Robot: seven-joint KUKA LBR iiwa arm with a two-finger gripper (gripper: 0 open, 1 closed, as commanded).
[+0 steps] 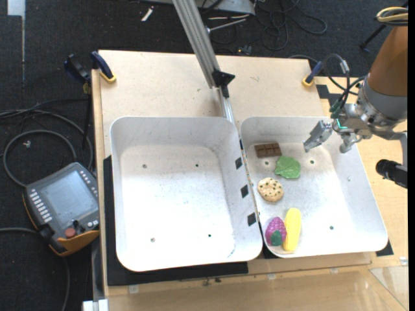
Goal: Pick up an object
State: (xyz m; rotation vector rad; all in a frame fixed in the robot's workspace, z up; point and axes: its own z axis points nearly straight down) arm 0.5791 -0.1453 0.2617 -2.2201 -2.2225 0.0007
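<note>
The gripper [331, 136] hangs open and empty above the far right part of the right bin [363, 193], one finger [317, 135] splayed left, the other right. Nearest below lies the green leaf-shaped piece [288, 168], with the brown bar [267, 150] beside it; a straight descent onto the leaf, fingers straddling its narrow width, looks best. The arm's upper part is cut off at the frame edge, and how high the fingertips hang is hard to judge.
</note>
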